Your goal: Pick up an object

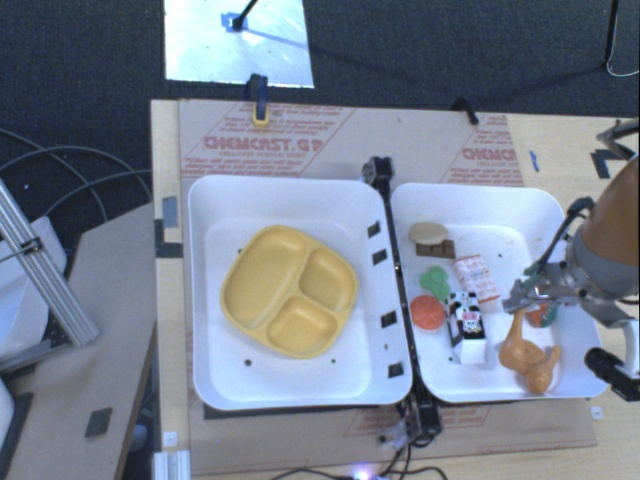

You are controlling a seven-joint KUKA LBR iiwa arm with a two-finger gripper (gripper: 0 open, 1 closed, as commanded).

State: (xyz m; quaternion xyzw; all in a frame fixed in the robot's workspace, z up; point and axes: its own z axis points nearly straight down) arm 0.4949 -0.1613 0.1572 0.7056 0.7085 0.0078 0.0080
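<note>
Gripper (530, 303) over slanted, perhaps chicken-shaped toy (528, 353).

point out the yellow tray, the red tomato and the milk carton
yellow tray (262, 286), camera view, on its large left compartment
red tomato (428, 313), camera view, on the middle of its top
milk carton (469, 326), camera view, on its black-and-white side

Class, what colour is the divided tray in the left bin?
Pale yellow; the divided tray shows clearly in the camera view.
</note>
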